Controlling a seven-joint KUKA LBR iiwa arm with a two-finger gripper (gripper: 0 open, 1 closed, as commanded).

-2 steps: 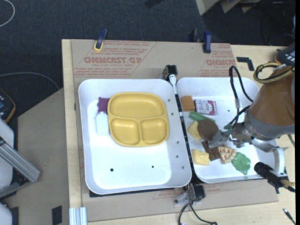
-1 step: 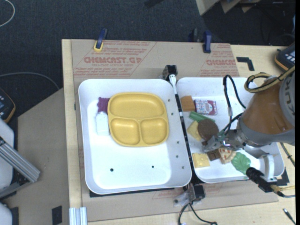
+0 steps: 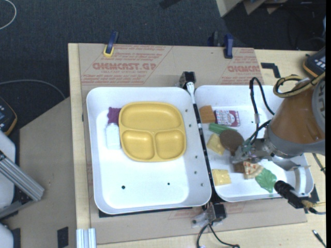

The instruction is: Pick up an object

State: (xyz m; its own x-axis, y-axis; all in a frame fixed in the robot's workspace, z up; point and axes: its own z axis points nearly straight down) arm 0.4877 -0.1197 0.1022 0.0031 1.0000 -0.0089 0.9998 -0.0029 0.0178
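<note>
The claw (image 3: 247, 158) was down in the right bin (image 3: 243, 93), low among the toy food near that bin's middle, with the grey wrist and orange band of the arm (image 3: 295, 123) crowding over it from the right. Whether it was open or closed could not be told, since the arm's bulk and the clutter hid its tips.

Directly under and just below it lay the pizza slice (image 3: 252, 169), touching or nearly touching the claw, and this looked like the piece being tried for. A brown rounded piece (image 3: 230, 137) sat just up and left of the claw, and a pale yellow wedge (image 3: 215, 144) lay further left. The green piece (image 3: 266, 180) lay just down and right of the slice, and a yellow block (image 3: 221, 176) lay to the lower left, a little apart.

Further out, the left bin (image 3: 150, 190) held the yellow divided tray (image 3: 152, 129), well apart across the tabletop (image 3: 83, 138).
</note>
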